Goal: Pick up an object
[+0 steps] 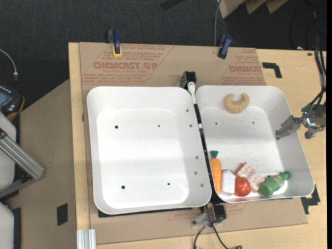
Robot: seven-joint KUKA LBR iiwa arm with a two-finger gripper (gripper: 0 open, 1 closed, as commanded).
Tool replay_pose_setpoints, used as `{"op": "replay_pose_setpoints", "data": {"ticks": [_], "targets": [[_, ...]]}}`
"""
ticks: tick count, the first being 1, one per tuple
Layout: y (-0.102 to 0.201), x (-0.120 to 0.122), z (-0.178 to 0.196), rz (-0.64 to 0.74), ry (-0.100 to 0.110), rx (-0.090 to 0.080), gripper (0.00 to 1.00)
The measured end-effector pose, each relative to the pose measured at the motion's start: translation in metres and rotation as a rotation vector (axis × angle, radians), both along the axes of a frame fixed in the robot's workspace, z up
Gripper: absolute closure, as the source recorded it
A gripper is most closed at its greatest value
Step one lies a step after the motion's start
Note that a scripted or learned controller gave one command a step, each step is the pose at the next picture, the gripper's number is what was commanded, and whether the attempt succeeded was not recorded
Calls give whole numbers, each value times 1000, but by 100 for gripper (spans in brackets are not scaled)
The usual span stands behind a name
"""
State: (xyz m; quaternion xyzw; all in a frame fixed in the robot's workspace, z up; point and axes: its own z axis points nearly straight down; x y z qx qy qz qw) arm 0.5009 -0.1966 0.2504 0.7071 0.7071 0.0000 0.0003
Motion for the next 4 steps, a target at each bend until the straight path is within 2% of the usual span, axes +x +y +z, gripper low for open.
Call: {"op": "replay_pose_setpoints", "data": {"ticks": [1,2,3,4], "targets": [[91,-20,103,11,-12,1,0],[157,-21,148,8,-7,1,0],[232,-21,208,9,-9,3,0],[376,-22,263,16,-8,6,0]]}}
